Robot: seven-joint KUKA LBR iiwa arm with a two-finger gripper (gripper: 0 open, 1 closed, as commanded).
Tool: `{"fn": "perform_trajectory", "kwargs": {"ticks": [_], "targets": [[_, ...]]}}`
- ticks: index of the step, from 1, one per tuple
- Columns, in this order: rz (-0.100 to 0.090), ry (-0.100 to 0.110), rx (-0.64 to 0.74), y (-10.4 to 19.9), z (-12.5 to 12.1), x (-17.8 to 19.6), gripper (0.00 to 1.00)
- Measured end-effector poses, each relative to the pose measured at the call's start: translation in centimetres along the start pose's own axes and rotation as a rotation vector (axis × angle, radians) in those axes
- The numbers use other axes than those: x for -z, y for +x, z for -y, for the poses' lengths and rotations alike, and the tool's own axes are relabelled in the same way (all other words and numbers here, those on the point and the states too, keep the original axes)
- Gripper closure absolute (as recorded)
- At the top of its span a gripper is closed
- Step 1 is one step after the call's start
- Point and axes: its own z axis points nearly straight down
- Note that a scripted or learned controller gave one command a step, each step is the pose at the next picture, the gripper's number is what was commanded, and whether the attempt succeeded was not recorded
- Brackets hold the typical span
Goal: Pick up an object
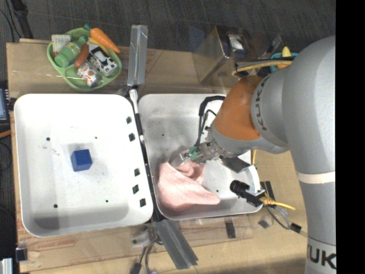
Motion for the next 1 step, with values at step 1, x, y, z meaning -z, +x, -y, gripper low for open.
{"fn": "perform_trajectory", "kwargs": {"ticks": [1], "targets": [[-0.002,0.002,0.003,0.06,0.0,0.92,1.0]]}}
